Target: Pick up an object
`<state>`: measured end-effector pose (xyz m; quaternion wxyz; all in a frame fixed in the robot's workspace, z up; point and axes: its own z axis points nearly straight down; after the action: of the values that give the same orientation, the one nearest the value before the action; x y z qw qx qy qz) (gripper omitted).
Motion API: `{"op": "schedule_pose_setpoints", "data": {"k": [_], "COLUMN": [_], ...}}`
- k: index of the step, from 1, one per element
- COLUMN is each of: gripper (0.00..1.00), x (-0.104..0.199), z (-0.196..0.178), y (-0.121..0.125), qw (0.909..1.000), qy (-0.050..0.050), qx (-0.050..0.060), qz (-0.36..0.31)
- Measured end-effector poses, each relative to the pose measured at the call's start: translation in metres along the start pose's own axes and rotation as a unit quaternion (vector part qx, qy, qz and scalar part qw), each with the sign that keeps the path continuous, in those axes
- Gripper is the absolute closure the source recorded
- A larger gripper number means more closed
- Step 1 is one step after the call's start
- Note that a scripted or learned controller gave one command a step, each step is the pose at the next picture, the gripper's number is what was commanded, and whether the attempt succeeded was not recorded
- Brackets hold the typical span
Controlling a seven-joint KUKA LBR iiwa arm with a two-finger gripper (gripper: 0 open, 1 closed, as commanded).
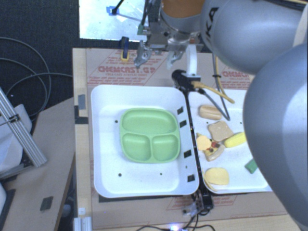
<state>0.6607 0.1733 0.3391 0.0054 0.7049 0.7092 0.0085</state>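
The jaws are seen spread apart, with nothing between them, on the two-finger metal gripper point(157, 57), which hangs above the far rim of the left shallow white bin point(103, 129). In that bin a pale green three-compartment plastic tray point(149, 134) lies flat. The pickable toy foods are found in the right white bin point(260, 184): a tan bread roll point(210, 112), a yellow corn-like piece point(235, 140), a pale yellow round slice point(216, 176) and a small green block point(250, 166). A descent from here could close on nothing, or the tray's rim could be struck, since the gripper is held well apart from the foods.
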Motion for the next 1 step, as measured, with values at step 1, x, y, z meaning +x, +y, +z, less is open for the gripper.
{"op": "schedule_pose_setpoints", "data": {"k": [1], "gripper": [0.0], "x": [-0.0908], "z": [0.1468], "y": [0.0026], "qw": [0.9998], "qy": [-0.005], "qx": [0.015], "qz": [0.007]}}
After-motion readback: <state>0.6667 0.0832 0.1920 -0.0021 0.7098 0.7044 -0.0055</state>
